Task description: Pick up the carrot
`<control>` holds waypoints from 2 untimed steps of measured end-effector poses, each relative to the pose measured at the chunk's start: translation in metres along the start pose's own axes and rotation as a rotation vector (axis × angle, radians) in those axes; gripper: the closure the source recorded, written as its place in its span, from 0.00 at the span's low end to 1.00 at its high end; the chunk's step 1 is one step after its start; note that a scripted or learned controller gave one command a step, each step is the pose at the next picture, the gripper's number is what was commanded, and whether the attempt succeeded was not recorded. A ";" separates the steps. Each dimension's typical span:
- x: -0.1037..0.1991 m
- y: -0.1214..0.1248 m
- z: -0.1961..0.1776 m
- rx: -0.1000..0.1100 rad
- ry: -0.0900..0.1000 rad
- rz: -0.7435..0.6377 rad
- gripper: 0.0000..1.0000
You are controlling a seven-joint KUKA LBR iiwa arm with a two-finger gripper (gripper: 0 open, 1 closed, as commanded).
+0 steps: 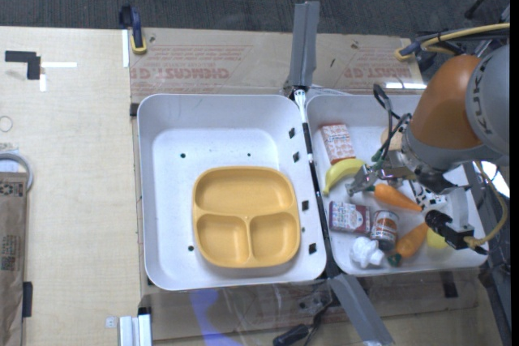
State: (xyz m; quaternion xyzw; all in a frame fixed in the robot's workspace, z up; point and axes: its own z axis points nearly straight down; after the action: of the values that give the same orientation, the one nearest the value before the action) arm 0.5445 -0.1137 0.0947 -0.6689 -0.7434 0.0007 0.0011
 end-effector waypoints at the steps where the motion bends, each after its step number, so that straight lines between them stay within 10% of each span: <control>1: -0.009 -0.021 0.004 0.001 0.001 0.153 0.00; 2: -0.010 -0.021 -0.004 0.001 0.001 0.156 1.00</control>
State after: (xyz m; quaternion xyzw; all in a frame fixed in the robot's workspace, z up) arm 0.5249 -0.1261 0.0992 -0.7249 -0.6889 0.0011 0.0016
